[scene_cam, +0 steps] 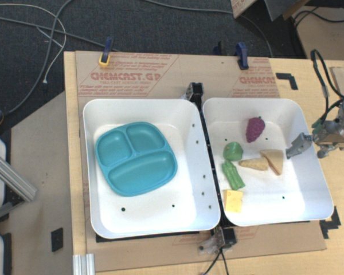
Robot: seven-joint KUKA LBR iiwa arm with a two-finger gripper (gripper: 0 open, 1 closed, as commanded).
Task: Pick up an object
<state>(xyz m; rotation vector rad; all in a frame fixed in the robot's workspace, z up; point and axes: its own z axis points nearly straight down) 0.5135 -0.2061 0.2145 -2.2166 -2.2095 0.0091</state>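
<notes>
Here the gripper is seen at the right bin's right rim (finger state cannot be told). Within the bin are grouped purple grapes, a green ball, bread wedges, a green pod and yellow cheese.

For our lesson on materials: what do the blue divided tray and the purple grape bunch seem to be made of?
Blue divided tray: probably moulded plastic, semi-matte; uniform colour, smooth rounded compartments, soft sheen.
Purple grape bunch: likely toy plastic or rubber; even colour, bumpy moulded surface, though too small to be sure.
</notes>
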